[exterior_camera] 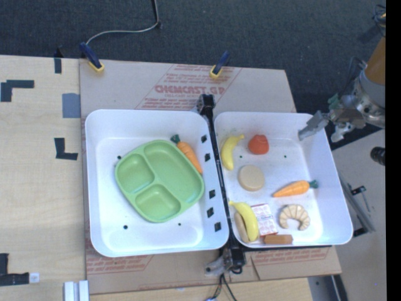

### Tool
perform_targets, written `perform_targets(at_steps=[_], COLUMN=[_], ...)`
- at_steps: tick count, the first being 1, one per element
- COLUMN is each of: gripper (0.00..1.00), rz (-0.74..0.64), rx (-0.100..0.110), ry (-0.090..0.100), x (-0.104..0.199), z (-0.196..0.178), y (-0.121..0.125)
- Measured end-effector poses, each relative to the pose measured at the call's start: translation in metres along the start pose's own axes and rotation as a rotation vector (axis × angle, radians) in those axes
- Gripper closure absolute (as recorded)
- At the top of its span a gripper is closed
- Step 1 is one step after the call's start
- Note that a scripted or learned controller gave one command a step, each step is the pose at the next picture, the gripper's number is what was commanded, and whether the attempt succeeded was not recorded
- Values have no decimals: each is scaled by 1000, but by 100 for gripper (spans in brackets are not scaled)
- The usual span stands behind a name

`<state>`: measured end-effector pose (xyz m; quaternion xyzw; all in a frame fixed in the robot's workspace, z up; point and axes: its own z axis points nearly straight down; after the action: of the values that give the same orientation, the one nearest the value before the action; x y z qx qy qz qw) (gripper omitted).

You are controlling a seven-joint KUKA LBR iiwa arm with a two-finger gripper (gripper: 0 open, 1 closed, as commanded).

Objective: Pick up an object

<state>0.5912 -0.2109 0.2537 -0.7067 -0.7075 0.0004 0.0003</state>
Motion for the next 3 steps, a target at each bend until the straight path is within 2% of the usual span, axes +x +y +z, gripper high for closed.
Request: perform_targets(at_steps=[1, 2, 3], gripper=[0, 0, 0], rz=[-3, 1, -1], rx=[-7, -2, -6], ry=[0, -2, 1], x=[43, -14, 90], z=[167, 93, 165], y=[79, 28, -6])
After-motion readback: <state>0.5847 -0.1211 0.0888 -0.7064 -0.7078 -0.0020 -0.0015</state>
